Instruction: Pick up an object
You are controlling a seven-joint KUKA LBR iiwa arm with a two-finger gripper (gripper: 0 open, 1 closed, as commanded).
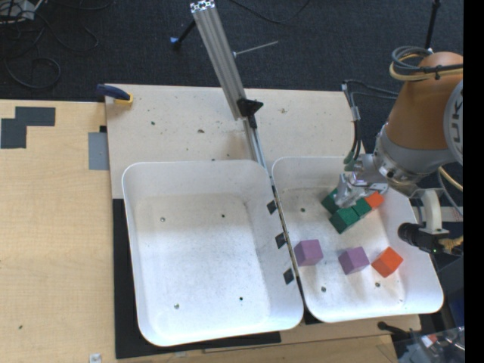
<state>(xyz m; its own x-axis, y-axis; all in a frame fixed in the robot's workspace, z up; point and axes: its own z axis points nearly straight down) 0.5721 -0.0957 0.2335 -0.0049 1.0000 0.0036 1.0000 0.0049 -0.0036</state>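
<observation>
Counter point(181, 123) carries two white bins side by side. Left bin point(151, 195) sits toward counter's front-left; right bin point(423, 297) toward front-right, w/ all the loose objs in it.

Arm point(427, 104) reaches in from the right edge, wrist down over the right bin's back half. Gripper point(350, 195) is low, right at the green blocks point(346, 216) near the bin's mid-back. Can't tell if the jaws are open or closed – they're too small and bunched against the blocks, and nothing is clearly seen between them.

Green blocks: dark green, boxy, lying tilted, touching or just beside a small orange piece point(373, 200). Likely target, judging by the gripper pos.

Smaller: two purple cubes point(308, 252) point(353, 260) near the bin's front-left and centre, an orange cube point(388, 262) just right of them, well apart from the green ones.

Handling, est.: blocks look rigid, light, prob foam or wood, not fragile. Flat parallel faces suit a pinch across the short width. Risk: neighbouring piece crowds the jaws; a tilted block may slip or twist out.
</observation>
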